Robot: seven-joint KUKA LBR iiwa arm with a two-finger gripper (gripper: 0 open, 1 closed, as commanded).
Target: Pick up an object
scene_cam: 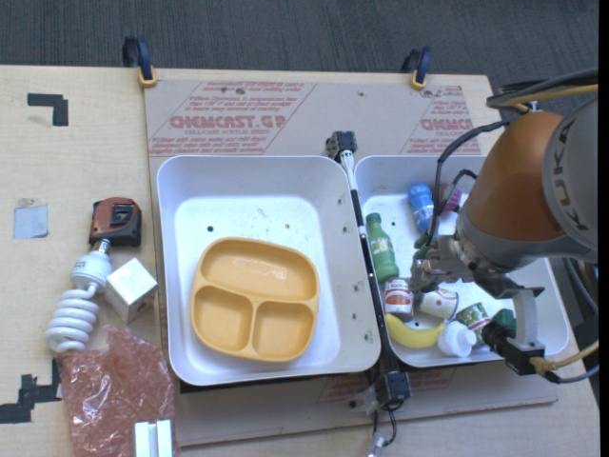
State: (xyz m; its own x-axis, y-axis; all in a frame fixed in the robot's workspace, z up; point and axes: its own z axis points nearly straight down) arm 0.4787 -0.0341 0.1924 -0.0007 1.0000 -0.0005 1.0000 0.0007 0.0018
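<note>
While my arm [519, 184] hangs low over the right bin [557, 327], the task stands at the reach-and-select step: no object sits visibly in my gripper [430, 269], and nothing appears lifted. Camera view: my wrist covers the gripper's working end, so I cannot tell how it is set. The candidates all lie in the right bin. A green bottle [382, 247] lies along the bin's left wall; a blue bottle [421, 205] rests further back; a small red-labelled can [398, 298] sits just below the green bottle; a yellow banana [414, 331] curves along the near edge, touching a white bottle [454, 339]. The pieces crowd one another, several partly under my arm. I judge the next move calls for a descent onto a single piece with room on both sides, then a closure and a straight lift; the can near the gripper seems the likeliest target. The left bin [181, 255] holds a tan divided tray [255, 298]. Loose items rest on the counter [57, 179] beyond.
</note>
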